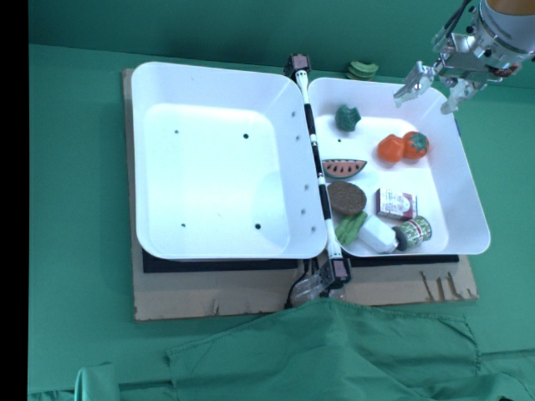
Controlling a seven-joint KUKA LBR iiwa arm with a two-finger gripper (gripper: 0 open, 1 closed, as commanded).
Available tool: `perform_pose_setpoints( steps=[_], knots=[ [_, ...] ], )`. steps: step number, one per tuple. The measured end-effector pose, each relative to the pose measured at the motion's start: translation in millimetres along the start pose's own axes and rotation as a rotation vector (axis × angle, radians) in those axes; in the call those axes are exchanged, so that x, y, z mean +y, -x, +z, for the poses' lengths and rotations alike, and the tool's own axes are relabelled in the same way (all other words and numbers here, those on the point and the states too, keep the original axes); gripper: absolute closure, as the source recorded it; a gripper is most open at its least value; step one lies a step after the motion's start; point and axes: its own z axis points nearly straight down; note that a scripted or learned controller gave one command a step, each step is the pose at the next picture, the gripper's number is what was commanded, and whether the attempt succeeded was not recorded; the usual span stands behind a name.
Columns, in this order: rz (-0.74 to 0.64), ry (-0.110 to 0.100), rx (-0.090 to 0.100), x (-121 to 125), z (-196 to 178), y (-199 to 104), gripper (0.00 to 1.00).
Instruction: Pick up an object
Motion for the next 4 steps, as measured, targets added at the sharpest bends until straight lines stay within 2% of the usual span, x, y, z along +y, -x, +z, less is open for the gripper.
perform_pose_setpoints(
  steps=[1,2,3,4],
  knots=[
    [0.005,-0.007,-0.001,-7.7,97.0,38.4,0.00],
    [0.002,0.000,-0.002,13.7,195.2,62.2,0.00],
    [0.003,0.012,-0.006,15.7,176.8,62.3,1.00],
    [-0.004,0.012,-0.004,12.1,111.5,60.9,1.00]
  ],
)
